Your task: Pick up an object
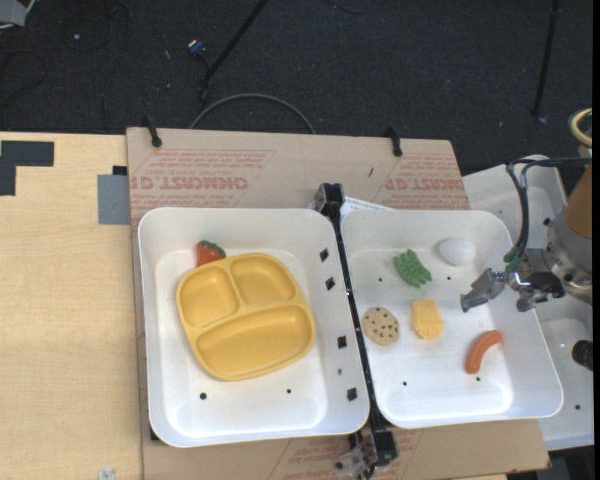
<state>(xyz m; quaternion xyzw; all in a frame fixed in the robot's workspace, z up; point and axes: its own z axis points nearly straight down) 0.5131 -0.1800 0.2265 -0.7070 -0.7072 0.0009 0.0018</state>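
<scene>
Hovering over the right bin (525, 388) near its right edge, tool (477, 296) holds nothing; can't tell whether it's spread or pressed together. Orange sausage (483, 351) lies just near-side of it, yellow piece (427, 319) and cookie (381, 325) to the left, green piece (412, 267) farther back.

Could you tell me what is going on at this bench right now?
A robot arm reaches in from the right, its end effector over the right bin, holding nothing. That bin holds an orange sausage, a yellow piece, a cookie, a green item and a white egg. The left bin holds a yellow divided plate and a red item.
</scene>
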